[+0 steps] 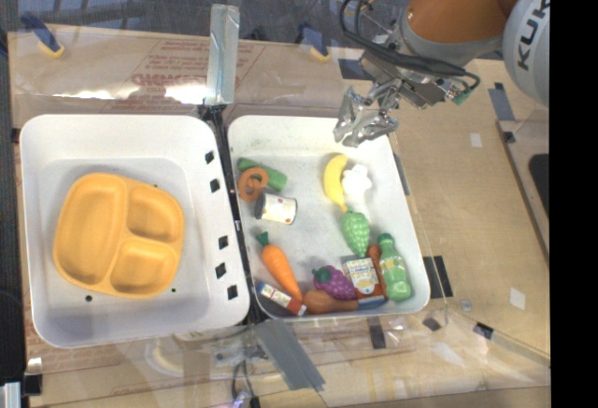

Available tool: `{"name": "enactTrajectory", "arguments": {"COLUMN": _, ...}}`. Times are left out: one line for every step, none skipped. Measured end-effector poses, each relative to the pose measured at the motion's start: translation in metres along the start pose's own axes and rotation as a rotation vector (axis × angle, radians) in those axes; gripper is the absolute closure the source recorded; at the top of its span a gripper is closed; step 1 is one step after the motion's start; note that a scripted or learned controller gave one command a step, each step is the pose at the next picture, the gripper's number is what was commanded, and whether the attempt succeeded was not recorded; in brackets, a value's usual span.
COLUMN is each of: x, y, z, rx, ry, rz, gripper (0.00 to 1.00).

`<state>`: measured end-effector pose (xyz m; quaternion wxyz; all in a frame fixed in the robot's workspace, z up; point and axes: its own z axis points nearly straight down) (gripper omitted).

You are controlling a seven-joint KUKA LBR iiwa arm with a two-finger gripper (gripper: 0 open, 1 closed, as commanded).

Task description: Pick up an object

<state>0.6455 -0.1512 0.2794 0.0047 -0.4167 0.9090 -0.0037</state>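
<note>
Camera view: fingers hover empty above banana.

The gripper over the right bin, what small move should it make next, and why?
Probably lower straight down and a touch toward the banana. The gripper hangs above the right bin's far corner with nothing between its fingers, and the banana lies just in front of it, closest of the toys.

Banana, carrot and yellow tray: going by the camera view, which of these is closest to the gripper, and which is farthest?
1. Banana: just below the gripper, at the top of the right bin.
2. Carrot: lower left in the same bin.
3. Yellow tray: across in the left bin, farthest.
</note>
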Motion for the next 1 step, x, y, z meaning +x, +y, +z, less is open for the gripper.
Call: {"name": "enactTrajectory", "arguments": {"x": 0.0383, "y": -0.0240, "z": -0.0076, "rx": -0.006, "ry": 0.001, "rz": -0.320, "gripper": 1.00}}
